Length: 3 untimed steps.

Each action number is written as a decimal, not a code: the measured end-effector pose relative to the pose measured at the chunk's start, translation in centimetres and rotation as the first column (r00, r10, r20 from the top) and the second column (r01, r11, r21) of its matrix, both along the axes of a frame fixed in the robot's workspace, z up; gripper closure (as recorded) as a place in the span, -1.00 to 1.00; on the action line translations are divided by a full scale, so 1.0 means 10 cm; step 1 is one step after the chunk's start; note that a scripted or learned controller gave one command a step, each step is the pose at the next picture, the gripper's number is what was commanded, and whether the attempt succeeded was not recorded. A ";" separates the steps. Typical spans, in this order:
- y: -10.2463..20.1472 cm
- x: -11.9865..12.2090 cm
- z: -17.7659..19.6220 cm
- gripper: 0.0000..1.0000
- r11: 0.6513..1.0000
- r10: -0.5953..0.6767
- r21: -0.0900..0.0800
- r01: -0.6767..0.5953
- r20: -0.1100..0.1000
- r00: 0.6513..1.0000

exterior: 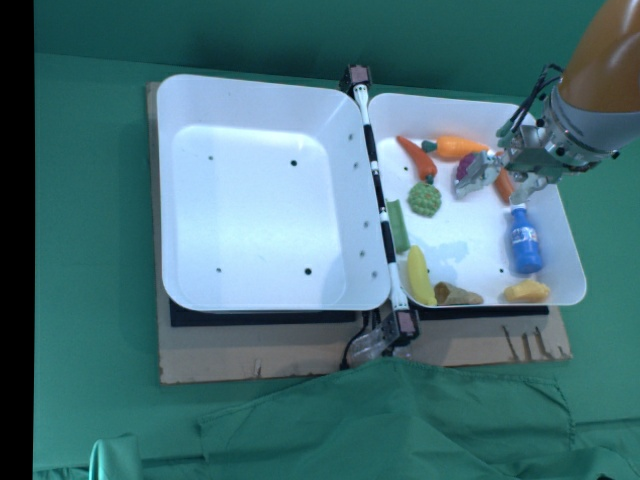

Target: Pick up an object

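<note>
Pretty clearly a robotics lab test setup: green cloth (300, 428) draped over the worktop, two white bins (262, 193) sitting on a cardboard sheet (200, 363), toy plastic food (424, 199), and an industrial arm (600, 68) reaching in.

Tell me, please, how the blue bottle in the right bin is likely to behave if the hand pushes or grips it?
The blue bottle lies on its side on the right bin's smooth floor, so a sideways push would probably roll it. Its rounded, glossy-looking body may slip between fingers unless gripped across the middle. It looks like a small plastic toy, so probably light and stiff.
</note>
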<state>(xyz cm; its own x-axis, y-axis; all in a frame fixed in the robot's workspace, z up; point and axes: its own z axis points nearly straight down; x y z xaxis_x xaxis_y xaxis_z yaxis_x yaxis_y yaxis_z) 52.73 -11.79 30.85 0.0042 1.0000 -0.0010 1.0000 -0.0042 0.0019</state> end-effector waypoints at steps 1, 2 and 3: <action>0.02 -0.10 -1.03 -1.00 1.000 -0.001 0.002 0.001 -0.008 1.000; -0.17 -0.30 -1.24 -1.00 1.000 0.000 0.002 0.000 0.014 1.000; 0.01 -0.55 -1.23 -1.00 1.000 -0.002 -0.008 0.002 0.023 1.000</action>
<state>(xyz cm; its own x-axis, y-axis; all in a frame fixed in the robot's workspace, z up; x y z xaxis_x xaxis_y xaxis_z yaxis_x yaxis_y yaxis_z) 47.22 -11.73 18.53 0.0067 0.9999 -0.0092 0.9997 -0.0065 0.0245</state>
